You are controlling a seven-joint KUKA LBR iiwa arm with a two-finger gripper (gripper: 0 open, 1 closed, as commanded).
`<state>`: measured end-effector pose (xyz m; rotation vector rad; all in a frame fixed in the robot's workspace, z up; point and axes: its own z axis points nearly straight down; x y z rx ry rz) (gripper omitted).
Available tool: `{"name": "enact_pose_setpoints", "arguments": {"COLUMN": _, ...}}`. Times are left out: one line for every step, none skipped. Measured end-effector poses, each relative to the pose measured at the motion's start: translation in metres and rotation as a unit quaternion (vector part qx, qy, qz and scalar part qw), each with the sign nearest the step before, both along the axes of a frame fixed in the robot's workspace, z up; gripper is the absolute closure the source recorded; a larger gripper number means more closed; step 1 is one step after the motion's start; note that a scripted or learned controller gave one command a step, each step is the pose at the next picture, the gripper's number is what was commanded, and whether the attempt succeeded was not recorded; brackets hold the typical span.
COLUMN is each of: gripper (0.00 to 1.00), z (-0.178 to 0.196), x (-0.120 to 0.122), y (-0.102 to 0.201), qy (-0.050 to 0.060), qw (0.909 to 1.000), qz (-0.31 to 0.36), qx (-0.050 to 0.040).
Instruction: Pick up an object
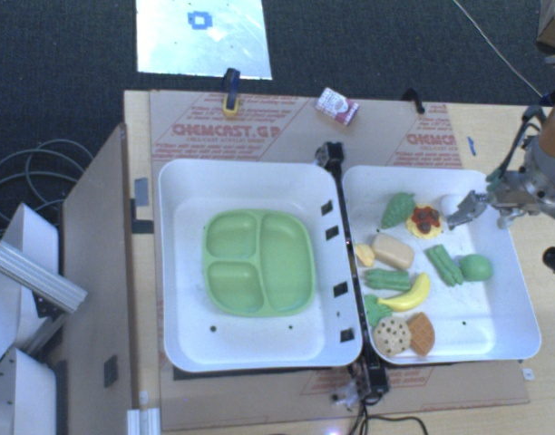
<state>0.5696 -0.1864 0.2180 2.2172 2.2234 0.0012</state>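
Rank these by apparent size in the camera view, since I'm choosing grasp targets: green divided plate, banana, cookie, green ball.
1. green divided plate, by far the largest
2. banana
3. cookie and green ball look too alike to rank.

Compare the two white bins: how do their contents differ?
The left bin holds one thing, a green divided tray lying flat; the right bin holds many small toy foods, among them a banana and a cookie. The gripper sits over the right bin, not the left bin. Both are shallow, white and side by side.
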Motion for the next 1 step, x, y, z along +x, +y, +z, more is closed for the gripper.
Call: {"name": "enact_pose_setpoints", "arguments": {"gripper": 0.0, "z": -0.0613, "x": 0.0449, "y": -0.0145, "qy": 0.0, "qw": 1.0, "qz": 0.002, "qx": -0.0007}}
